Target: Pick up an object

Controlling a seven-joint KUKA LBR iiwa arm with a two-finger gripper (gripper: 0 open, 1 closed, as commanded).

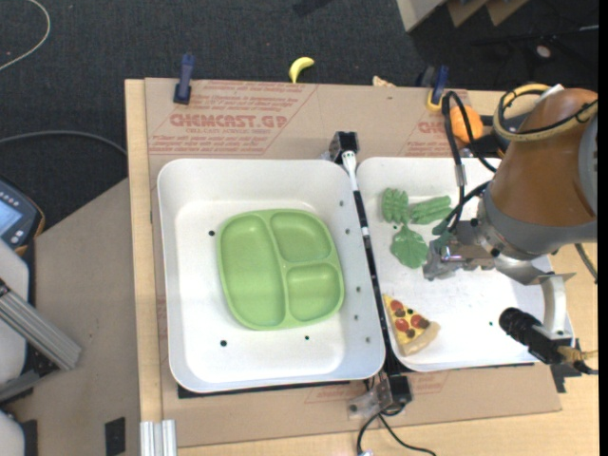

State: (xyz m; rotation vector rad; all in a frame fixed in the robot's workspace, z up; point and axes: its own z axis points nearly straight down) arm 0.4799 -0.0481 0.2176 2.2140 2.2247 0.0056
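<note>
The counter [237, 112] carries two white bins. In the left bin [190, 207] a green divided plate [281, 268] is seen; in the right bin [475, 345] a green leafy toy [410, 218] lies far-left and a pizza slice [410, 324] near-left. The end effector [445, 257] is poised just right of the leafy toy; its spread cannot be told. A miss is likely if the thin toy is merely nudged aside.

Green divided plate [280, 269]; white bins [180, 255]; red-dotted yellow pizza slice [410, 326].
</note>
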